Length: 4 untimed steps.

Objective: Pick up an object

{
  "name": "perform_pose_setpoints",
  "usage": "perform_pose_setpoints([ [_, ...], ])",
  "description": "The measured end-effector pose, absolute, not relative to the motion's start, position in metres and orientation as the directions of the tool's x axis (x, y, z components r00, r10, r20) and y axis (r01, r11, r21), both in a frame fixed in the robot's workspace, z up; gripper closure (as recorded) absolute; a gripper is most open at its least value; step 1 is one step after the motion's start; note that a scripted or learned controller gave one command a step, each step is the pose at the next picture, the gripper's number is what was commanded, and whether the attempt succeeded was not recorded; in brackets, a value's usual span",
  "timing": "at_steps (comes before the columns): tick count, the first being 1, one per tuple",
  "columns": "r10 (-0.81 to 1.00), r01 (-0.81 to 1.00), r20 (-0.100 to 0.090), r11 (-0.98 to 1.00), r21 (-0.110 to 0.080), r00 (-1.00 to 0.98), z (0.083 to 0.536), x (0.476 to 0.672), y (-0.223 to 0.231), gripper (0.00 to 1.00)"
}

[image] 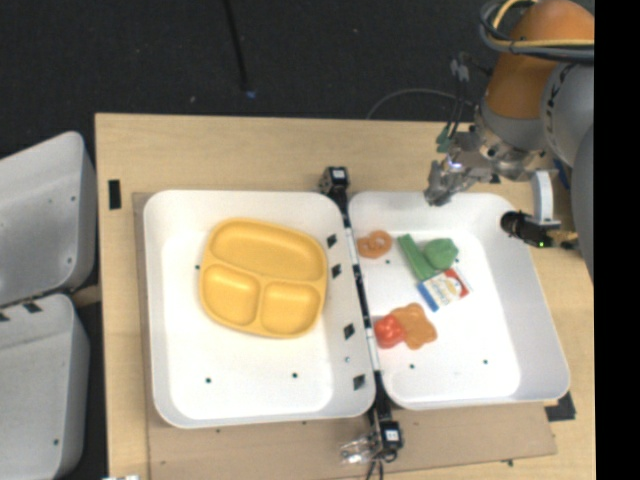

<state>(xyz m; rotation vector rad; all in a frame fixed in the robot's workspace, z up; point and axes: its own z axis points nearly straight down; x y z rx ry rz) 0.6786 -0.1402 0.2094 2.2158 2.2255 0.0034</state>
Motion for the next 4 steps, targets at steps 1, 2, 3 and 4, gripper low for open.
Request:
perform_pose_setpoints([
  [1,1.0,1.0,0.001,0.006,-0.001,-0.006,0.204,0.679,-0.085,1.0],
  [2,1.0,1.0,0.001,0.006,-0.001,-0.006,0.204,0.683,-0.029,1.0],
  [3,1.0,1.0,0.0,0.006,-0.005,-0.006,0.201,0.679,0.027,1.0],
  [4,1.0,1.0,0.001,0.006,0.002,-0.006,0.204,0.678,0.08,1.0],
])
